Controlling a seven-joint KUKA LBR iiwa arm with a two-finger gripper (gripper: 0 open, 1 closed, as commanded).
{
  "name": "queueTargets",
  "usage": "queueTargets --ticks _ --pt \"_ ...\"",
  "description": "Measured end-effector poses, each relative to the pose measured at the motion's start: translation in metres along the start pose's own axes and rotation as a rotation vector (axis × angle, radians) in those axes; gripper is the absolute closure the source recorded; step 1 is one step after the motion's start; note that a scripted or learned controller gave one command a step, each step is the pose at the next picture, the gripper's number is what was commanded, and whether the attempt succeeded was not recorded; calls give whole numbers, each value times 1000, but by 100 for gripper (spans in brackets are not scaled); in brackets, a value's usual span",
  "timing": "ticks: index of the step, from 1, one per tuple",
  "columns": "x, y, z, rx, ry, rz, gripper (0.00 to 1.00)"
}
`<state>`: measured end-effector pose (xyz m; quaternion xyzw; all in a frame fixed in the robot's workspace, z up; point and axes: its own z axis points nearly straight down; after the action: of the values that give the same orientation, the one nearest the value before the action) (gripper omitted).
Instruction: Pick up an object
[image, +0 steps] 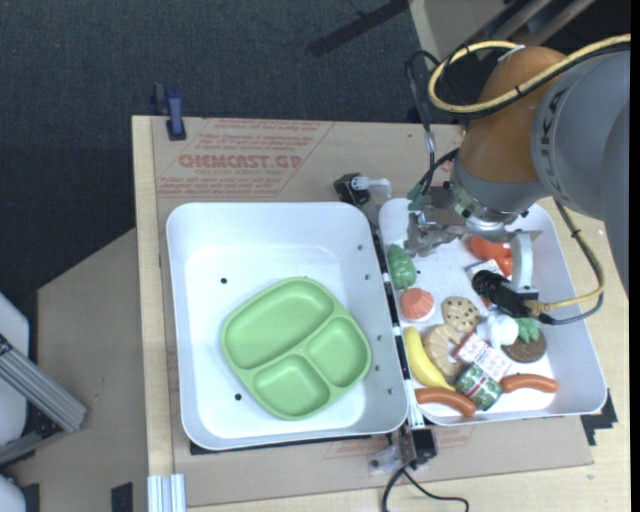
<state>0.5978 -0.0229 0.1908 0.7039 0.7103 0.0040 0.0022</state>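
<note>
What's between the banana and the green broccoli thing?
In the camera view, a round orange-pink toy sits between the banana and the green piece.

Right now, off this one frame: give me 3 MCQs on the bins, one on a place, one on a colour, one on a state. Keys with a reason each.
1. Where does the divided tray lie?
A. left bin
B. right bin
C. on the bare bench

2. What colour is that tray?
A. white
B. green
C. orange

3. Where is the banana?
A. gripped in the end effector
B. lying in the right bin
C. on the tray

Key: 1 A, it sits inside the left bin. 2 B, it is pale green against the white bin floor. 3 B, it lies among the toy foods in the right bin, well below the end effector.
</note>
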Motion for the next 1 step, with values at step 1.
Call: queueTargets --ticks 1 --pt "-66 -17 6 12 -4 15 100"
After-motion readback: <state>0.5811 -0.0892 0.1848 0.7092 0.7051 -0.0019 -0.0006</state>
